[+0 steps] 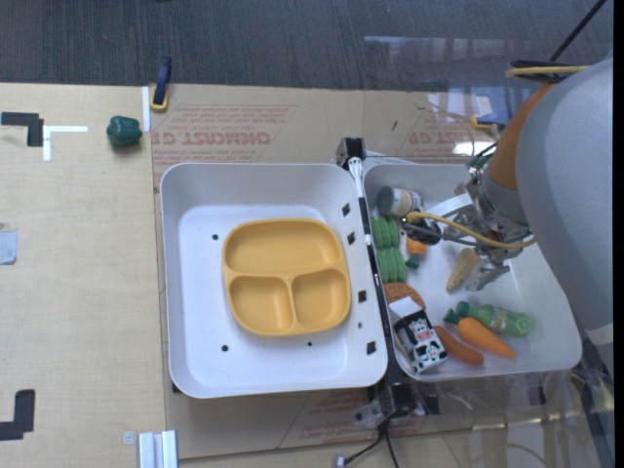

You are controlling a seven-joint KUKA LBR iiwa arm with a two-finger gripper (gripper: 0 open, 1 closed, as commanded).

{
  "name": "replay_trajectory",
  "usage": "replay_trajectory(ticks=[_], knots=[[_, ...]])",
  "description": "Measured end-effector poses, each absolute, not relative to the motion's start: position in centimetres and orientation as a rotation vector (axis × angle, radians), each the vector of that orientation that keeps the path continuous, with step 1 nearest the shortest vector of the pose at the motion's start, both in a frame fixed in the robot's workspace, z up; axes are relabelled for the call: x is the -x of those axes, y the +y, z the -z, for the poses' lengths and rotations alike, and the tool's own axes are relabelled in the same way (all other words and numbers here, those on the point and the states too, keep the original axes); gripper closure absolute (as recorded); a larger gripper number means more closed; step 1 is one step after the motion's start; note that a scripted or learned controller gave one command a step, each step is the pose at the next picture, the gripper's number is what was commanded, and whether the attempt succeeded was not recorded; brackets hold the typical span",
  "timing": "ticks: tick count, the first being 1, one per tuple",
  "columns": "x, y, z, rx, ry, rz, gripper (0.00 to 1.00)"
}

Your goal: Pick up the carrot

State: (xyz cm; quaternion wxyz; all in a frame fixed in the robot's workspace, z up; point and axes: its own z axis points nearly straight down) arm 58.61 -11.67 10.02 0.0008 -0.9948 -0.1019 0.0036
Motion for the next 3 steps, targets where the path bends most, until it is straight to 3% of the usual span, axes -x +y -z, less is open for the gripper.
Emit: replay_trajectory(ticks=[1,2,3], knots=[[-50.7,-9.4,-9.1,3.121,-0.313,-0.009,0.0],[-57.1,-11.9,-9.1,3.117,-0.378,-0.008,0.0],[-61.1,-9.3,-9.1,3.118,-0.373,-0.008,0.0]])
